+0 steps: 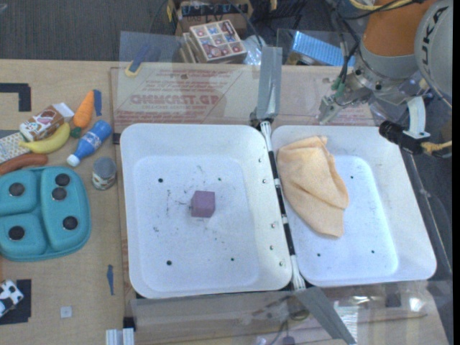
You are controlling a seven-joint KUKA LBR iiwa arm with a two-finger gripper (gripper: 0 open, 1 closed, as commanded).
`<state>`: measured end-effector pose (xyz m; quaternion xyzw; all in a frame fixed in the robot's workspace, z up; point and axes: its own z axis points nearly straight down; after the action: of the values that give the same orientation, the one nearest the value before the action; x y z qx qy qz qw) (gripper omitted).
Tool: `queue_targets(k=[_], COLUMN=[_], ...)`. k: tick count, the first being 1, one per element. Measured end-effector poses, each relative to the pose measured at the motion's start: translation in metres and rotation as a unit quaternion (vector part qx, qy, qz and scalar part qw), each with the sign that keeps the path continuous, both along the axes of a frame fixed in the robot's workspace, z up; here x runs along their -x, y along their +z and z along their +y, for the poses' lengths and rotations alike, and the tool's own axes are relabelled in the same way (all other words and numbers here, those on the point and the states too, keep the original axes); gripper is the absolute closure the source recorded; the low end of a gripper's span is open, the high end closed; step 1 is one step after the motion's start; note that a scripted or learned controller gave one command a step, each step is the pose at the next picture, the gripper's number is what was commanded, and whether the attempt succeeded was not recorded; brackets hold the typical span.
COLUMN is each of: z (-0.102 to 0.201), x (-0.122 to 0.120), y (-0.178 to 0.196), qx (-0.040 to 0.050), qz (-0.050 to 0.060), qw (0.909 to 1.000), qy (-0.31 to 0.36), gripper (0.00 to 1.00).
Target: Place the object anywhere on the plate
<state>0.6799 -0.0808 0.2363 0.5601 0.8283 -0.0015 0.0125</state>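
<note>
Nearest the camera lie the front rims of the two white bins, and in the left bin [144, 264] a small purple cube [203, 203] sits alone about mid-floor, square to the floor, well apart from every wall. I take it for the object to be placed. In the right bin [402, 264] a yellow-orange cloth [314, 184] lies crumpled against the left wall, near the divider between the bins. Beyond it the gripper [335, 106] hangs over the right bin's far rim, well apart from the cube, and the view is too small to tell whether it is open or closed. To do the step well, the arm should cross the divider high, come straight down centred on the cube and close on two opposite flat faces. The cube's open surroundings leave room for that. I cannot tell which thing is meant as the plate. The closest to one is the teal sectioned tray [43, 210] on the bench left of the bins, a long reach from the right. Around it stand a small can [104, 172], a blue-and-white bottle [90, 142], a banana [47, 141] and a carrot [85, 108], which crowd its far side. Farthest back lies a patterned box [215, 40].
</note>
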Motion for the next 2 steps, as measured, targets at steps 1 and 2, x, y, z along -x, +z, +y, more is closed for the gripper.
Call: queue_targets(k=[1, 2], z=[0.0001, -0.0003], x=[0.0000, -0.0019], y=[-0.0001, 0.0078], qx=[0.0001, 0.0010], qz=[0.000, -0.002], qw=[1.0000, 1.0000], qy=[0.000, 0.001], gripper=[0.00, 1.00])
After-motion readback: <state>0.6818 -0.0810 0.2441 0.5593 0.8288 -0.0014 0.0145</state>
